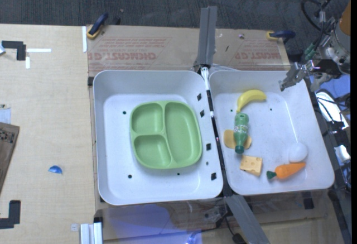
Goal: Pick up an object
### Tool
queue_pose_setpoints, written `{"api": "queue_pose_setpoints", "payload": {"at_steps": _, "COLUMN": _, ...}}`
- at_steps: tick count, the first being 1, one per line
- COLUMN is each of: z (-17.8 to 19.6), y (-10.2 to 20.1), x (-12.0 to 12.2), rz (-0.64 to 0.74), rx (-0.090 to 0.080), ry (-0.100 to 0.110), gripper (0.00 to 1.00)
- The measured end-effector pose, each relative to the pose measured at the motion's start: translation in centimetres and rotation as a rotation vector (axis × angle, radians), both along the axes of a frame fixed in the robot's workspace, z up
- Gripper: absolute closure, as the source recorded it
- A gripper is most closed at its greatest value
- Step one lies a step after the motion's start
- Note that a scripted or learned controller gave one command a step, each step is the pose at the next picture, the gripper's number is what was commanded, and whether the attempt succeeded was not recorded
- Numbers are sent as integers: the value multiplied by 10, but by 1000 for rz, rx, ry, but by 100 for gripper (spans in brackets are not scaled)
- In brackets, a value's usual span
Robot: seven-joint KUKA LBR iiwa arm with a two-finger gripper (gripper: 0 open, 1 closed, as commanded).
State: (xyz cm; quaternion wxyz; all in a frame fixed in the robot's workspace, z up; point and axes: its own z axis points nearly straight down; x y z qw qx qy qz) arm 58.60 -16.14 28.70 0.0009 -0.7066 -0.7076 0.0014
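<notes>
We see gripper [291, 78] at right bin [312, 125] corner, grip state unclear. Nothing lifted; banana [251, 97], bottle [241, 132], carrot [289, 171] left.

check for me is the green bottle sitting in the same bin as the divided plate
No, the green bottle lies in the right bin beside the banana, while the divided plate sits in the left bin.

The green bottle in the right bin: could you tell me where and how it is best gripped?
Probably across the middle of the green bottle, from above. It lies flat, lengthwise up the view, so the fingers should close from its left and right sides. Its lower end rests on a yellow slice, so grip above that.
</notes>
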Motion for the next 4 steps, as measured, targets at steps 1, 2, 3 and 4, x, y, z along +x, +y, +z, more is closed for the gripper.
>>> {"api": "queue_pose_setpoints", "payload": {"at_steps": 1, "z": -178, "y": 32, "x": 51, "rz": 31, "rx": 0, "ry": -1, "gripper": 0}}
{"api": "queue_pose_setpoints", "payload": {"at_steps": 2, "z": -195, "y": 64, "x": 63, "rz": 132, "rx": 0, "ry": -2, "gripper": 0}}
{"api": "queue_pose_setpoints", "payload": {"at_steps": 3, "z": -188, "y": 63, "x": 61, "rz": 128, "rx": 1, "ry": 7, "gripper": 100}}
{"api": "queue_pose_setpoints", "payload": {"at_steps": 4, "z": -96, "y": 109, "x": 71, "rz": 64, "rx": -1, "ry": -2, "gripper": 100}}
